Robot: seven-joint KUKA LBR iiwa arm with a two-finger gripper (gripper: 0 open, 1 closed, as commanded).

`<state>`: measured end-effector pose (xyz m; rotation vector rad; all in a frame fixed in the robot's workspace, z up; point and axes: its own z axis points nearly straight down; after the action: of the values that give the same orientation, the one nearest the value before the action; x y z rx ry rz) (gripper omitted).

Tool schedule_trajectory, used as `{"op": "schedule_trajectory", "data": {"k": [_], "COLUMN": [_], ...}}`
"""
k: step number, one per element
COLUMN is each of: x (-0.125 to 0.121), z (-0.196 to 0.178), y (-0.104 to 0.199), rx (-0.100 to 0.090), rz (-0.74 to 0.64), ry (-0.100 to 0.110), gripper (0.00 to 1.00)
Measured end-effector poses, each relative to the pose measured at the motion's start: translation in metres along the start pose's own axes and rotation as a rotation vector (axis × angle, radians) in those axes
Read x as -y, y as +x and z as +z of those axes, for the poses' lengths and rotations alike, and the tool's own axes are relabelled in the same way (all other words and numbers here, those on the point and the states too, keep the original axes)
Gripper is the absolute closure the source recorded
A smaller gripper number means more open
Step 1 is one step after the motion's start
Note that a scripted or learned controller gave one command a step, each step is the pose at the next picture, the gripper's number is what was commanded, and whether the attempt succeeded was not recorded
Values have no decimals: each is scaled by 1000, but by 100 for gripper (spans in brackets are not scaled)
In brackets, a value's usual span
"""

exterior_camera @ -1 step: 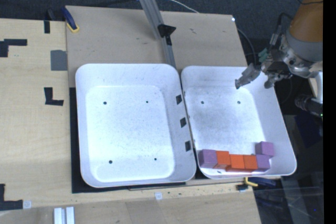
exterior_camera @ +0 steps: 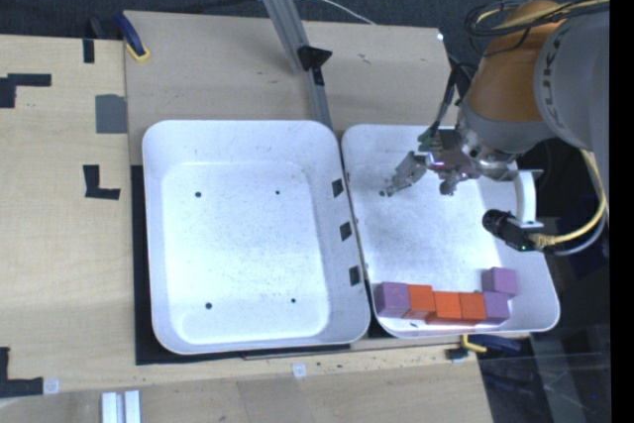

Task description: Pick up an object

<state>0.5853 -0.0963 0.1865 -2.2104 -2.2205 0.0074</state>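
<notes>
The arm (exterior_camera: 540, 64) comes in from the right side. It is grey, with an orange band above the wrist. Its hand (exterior_camera: 416, 171) hangs over the right bin (exterior_camera: 451, 243), near the far end of that bin. The hand points toward the left. Two grey fingers (exterior_camera: 401, 178) can be seen, but I cannot tell how far apart they are. Nothing can be seen between them.

The blocks sit in the right bin, along its near edge, well apart from the hand. They lie in a row, touching each other. A purple block (exterior_camera: 393, 298) is at the left end. Next to it are two orange blocks (exterior_camera: 446, 304). At the right end there is another purple block (exterior_camera: 499, 290), and it looks like two stacked or set close together in the corner.

The left bin (exterior_camera: 243, 233) is beside the right bin. Their sides touch in the middle. Both bins are white and shallow, with small dark specks on the floor.

The bins rest on a tan wooden counter (exterior_camera: 59, 213). A grey metal pole (exterior_camera: 282, 0) slants down from the top toward the spot between the two bins. A black part with a yellow cable (exterior_camera: 515, 231) hangs off the arm near the right bin's edge.
</notes>
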Motion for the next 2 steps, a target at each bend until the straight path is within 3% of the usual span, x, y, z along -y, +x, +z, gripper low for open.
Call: {"op": "schedule_trajectory", "data": {"k": [1, 2], "x": [-52, -7], "z": [-5, -5], "y": [124, 180], "rx": [1, 1], "rz": [-6, -2], "ry": [-10, -4], "gripper": [0, 0]}}
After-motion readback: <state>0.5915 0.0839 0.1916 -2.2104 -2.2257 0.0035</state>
